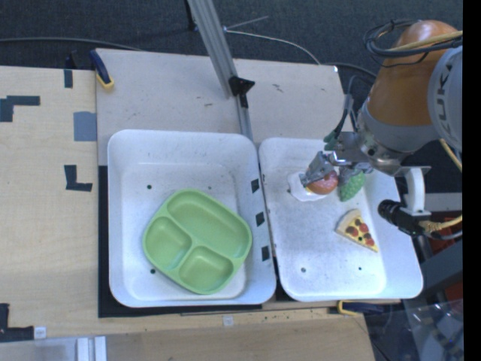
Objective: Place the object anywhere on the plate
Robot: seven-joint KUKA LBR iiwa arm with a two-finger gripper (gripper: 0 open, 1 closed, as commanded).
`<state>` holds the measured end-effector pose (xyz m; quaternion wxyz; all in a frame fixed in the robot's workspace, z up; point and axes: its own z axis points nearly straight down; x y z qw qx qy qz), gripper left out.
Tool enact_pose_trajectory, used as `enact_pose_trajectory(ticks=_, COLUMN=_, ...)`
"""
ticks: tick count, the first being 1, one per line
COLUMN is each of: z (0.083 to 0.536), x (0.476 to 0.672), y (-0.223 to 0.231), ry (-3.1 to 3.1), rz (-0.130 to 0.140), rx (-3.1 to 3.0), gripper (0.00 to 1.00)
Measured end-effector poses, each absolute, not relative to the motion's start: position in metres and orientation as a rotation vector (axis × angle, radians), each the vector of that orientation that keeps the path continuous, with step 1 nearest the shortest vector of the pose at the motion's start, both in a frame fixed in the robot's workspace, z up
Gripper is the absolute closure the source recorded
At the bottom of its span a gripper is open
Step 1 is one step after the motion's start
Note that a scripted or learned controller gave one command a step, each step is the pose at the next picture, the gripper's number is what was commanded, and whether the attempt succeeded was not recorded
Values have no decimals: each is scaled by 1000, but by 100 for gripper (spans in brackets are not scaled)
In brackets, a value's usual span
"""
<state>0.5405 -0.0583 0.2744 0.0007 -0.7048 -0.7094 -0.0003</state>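
1. A red, tomato-like object (324, 184) lies in the right bin (316, 277), on a white piece (301, 192) near the bin's upper middle.
2. The gripper (319, 173) sits right over it; whether it is parted or clamped cannot be told.
3. A green toy (351, 186) and a pizza slice (357, 230) lie nearby.
4. The green plate (197, 241), with three compartments, rests in the left bin (128, 201).
5. Both bins sit on a pale wooden bench (45, 224) bearing dark tape marks (75, 177); dark carpet (301, 6) lies beyond.
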Motion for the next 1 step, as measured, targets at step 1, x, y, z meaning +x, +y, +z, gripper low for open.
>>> enact_pose_trajectory(ticks=1, z=272, x=567, y=-14, ry=-2227, rz=0, rx=-2215, gripper=100)
